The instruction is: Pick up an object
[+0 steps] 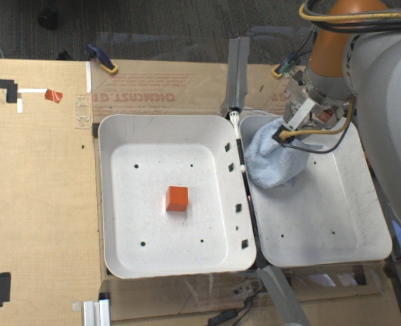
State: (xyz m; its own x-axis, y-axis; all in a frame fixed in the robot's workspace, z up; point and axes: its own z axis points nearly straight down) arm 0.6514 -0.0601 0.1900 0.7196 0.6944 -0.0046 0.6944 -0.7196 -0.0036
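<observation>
You have two candidates for the pick. A cube (177, 199) sits alone near the middle of the left bin (119, 236), well apart from the arm. A cloth (271, 160) lies bunched in the far left corner of the right bin (322, 212), close against the divider between the bins. The gripper (296, 122) is over the right bin, at the cloth's upper right edge, and from this angle it meets or overlaps the fabric there. So the cloth looks like the thing being tried for, not the cube. You cannot tell whether the gripper is spread or closed, because the wrist and its fittings cover the tip, and nothing shows cloth pinched in it. The cloth rises to a peak toward the gripper, which could mean it is being drawn up, or it could just be how the pile sits. Most of it rests on the bin floor and against the wall. Judge the task as under way but not done: the approach to the cloth appears made, while a secure grip and a lift clear of the bin are both left to show. Watch for the cloth slipping free or dragging along the divider as the arm rises.
</observation>
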